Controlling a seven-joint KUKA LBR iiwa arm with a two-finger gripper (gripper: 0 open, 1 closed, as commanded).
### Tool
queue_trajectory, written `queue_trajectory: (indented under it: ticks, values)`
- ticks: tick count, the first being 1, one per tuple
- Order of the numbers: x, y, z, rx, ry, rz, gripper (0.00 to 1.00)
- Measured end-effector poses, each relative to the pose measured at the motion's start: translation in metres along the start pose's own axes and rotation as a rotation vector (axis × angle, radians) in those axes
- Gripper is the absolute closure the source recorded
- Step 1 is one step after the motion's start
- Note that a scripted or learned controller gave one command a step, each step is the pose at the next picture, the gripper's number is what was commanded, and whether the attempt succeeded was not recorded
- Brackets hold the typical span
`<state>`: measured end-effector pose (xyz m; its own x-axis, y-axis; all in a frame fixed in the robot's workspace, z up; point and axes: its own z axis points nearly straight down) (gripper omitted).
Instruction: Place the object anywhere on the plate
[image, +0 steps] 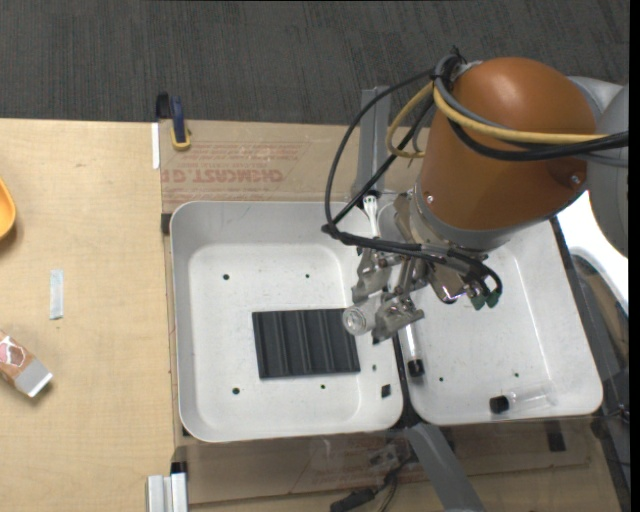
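Observation:
A black ribbed plate (303, 342) lies flat in the left bin (200, 300), right of its middle. My gripper (383, 312) hangs just above the plate's right edge, over the divide between the two bins. A small round grey piece (355, 321) shows at the gripper's lower left; I cannot tell whether it is a held object or part of the tool. A white pen-like stick with a black tip (410, 356) lies just below the gripper at the right bin's left side. A small clear vial with a black cap (518, 401) rests near the right bin's front edge.
The right bin (560, 330) is largely covered by the arm's orange wrist (500, 130) and cables. A small black square (386, 391) sits at the left bin's front right corner. On the wooden bench to the left lie a small wrapped item (22, 366) and a pale strip (56, 295).

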<state>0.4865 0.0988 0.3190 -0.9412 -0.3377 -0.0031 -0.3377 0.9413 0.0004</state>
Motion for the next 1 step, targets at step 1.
queue_trajectory:
  ticks: [1]
  values:
    - [0.0098, -0.029, 0.0195, -0.001, 0.002, -0.243, 1.0]
